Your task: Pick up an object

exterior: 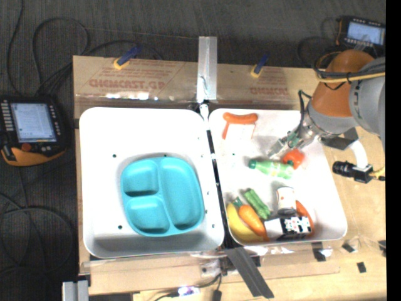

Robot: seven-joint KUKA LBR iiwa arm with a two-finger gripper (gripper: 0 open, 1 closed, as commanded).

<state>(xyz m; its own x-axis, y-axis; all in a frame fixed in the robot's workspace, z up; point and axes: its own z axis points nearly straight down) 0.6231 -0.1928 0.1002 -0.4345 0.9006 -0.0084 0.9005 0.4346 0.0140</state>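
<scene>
You see the pincer [292, 142] low in the right bin [326, 187], fingers too blurred to tell whether open or closed, with the red tomato [294, 158] just below it and the green bottle [269, 166] lying crosswise to its lower left.

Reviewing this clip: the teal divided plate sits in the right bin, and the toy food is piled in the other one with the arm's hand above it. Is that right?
Not quite. The camera view shows the teal divided plate in the left bin, not the right one. The rest holds: the toy food, such as the carrot and green bottle, lies in the right bin, with the hand above it.
</scene>
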